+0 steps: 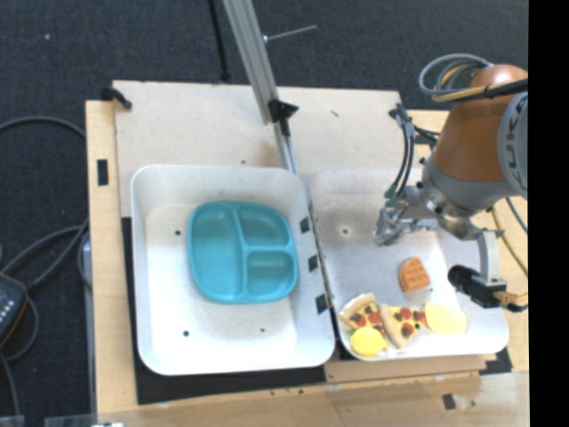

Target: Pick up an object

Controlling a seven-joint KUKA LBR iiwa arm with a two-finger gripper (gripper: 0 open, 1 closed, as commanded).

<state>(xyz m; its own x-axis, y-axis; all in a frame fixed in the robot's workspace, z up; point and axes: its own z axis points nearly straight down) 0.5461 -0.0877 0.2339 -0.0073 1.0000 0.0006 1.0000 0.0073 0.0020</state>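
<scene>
We see the gripper (388, 230) low in the right white bin (356, 205), finger spread indiscernible; the orange ridged block (413, 275) lies at its five o'clock.

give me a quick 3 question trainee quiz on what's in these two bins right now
1. True or false: the blue divided plate lies in the left bin.
2. Which item lies nearest the gripper?
A. the orange toy bread
B. the pizza slices
C. the yellow round piece
3. Fill in: the toy food is gathered along the ____ edge of the right bin, the edge closest to the camera.

Key
1. True.
2. A. The toy bread sits just below and to the right of the gripper in the camera view, apart from it; the others lie further towards the near edge.
3. Near (bottom of the view).
</scene>
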